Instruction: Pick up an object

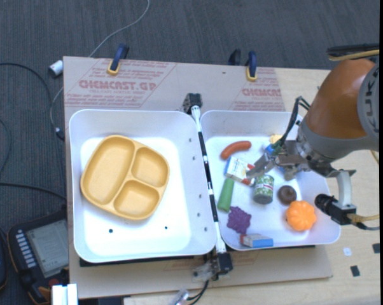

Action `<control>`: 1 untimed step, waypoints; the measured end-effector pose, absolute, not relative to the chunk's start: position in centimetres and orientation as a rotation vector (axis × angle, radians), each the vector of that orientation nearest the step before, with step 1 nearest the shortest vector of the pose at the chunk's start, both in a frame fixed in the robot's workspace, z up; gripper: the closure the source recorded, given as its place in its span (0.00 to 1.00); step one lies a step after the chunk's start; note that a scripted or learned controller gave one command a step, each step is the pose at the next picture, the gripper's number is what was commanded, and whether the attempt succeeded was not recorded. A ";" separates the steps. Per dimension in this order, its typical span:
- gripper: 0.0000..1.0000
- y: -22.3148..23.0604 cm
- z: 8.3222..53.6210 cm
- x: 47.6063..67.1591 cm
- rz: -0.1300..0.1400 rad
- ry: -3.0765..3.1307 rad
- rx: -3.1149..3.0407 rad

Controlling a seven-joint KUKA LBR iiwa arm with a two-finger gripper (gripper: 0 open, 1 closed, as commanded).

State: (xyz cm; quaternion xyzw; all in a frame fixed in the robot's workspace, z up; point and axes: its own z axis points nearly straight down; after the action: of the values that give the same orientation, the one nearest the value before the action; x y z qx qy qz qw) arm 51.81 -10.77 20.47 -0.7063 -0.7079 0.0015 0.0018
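Green can (263, 189) stands just under the gripper (265, 164); we cannot tell the jaws' state, so we'd descend centred, clear of the doughnut (287, 194).

Bench (115, 84) with two white bins (77, 189)

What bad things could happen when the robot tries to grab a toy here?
The tool hangs low over crowded toys, so it might pinch two together: the small can and the blue-and-white packet lie close. Or it could knock the can over into the chocolate donut beside it.
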 end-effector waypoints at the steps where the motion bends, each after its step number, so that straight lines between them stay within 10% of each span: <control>1: 0.00 -10.9 11.9 53.8 0.005 -2.220 -2.218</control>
State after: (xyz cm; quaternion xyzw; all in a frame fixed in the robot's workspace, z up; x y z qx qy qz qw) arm 53.83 -10.87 11.87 -0.7067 -0.7075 0.0016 0.0015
